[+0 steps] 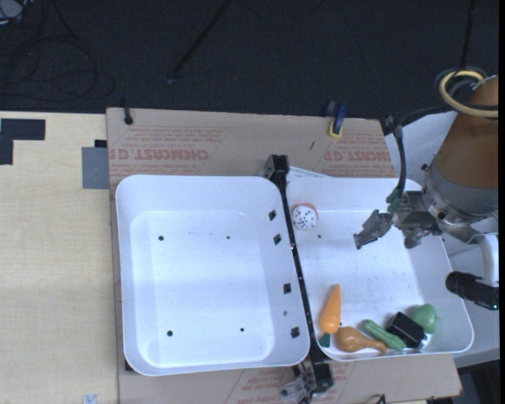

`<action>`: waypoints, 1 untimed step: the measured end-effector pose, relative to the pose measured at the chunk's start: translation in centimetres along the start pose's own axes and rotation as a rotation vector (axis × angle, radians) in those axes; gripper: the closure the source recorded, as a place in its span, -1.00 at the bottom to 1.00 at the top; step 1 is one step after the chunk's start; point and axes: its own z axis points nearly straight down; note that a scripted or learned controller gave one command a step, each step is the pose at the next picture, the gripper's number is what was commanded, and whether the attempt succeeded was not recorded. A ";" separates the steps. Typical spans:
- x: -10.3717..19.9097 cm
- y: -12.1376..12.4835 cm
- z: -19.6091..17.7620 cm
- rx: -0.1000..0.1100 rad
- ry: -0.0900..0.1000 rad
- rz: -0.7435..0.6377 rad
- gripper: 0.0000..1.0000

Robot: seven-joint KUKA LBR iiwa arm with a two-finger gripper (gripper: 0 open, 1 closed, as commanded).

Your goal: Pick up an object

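One gripper (390, 228), right of frame centre, hanging over the right bin (454, 343); fingers appear spread, nothing between them. Grey arm (467, 162) with orange band enters from the right edge.

Items, working outward from the gripper:
1. White dotted ball (304, 217), upper left corner of the right bin, near the divider, apart from the gripper to its left. Judged light and round; likely to roll off the pads unless taken across its middle.
2. Orange carrot (330, 309), lower part of the right bin. Long axis near vertical in the frame, narrow tip up, broad end down. Judged stiff, smooth, light; best taken across the thick lower half, jaws crosswise to the axis.
3. Yellow-orange gourd shape (354, 339), just below the carrot, long axis roughly left to right.
4. Green pieces (382, 334) and a dark block (406, 329), lower right corner, crowded together; a hard grasp there.

Left bin (126, 225): white, shallow, left half of the bench.
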 end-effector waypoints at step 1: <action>-0.9 7.1 14.3 0.011 0.002 -0.003 -1.00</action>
